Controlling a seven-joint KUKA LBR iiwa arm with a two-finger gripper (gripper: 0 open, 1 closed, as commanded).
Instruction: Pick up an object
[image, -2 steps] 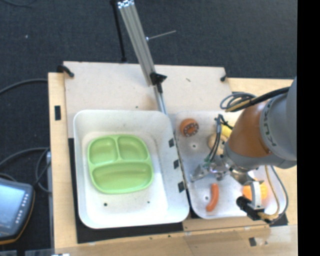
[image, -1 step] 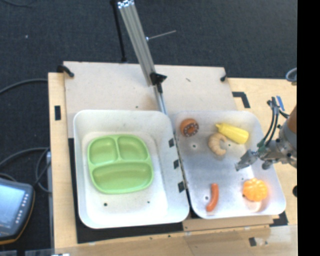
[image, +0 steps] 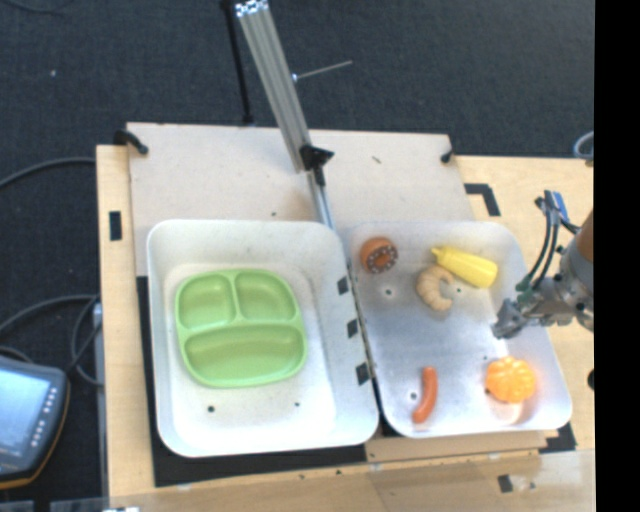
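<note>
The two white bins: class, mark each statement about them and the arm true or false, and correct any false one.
1. The green divided plate lies in the left bin. True.
2. The orange fruit sits in the left bin. False: it is in the right bin, near its front right corner.
3. The gripper is above the right bin's right side. True.
4. The sausage touches the yellow corn. False: they lie well apart, corn at the back, sausage at the front.
5. The croissant lies beside the yellow corn. True.
</note>
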